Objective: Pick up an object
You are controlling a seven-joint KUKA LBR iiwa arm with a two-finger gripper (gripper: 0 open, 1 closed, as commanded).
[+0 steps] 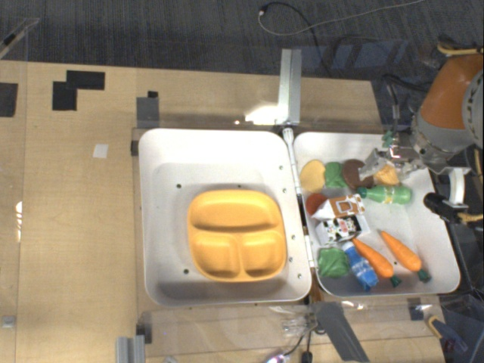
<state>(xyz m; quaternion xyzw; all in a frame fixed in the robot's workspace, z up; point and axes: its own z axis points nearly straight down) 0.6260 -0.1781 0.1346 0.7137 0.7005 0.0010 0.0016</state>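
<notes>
A wooden bench [68, 225] is sitting on dark carpet [151, 13]. The gripper [387, 163] is hovering over the right bin [446, 274], fingers hard to read, a tan toy [387, 175] lying just at its six o'clock.

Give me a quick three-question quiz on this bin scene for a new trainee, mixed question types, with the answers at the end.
1. True or false: the yellow tray lies in the right bin.
2. How many carrots lie in the right bin?
3. Multiple choice: the gripper hangs over which bin? A left, B right.

Key
1. False; it lies in the left bin.
2. Two, one beside the other.
3. B.
</notes>
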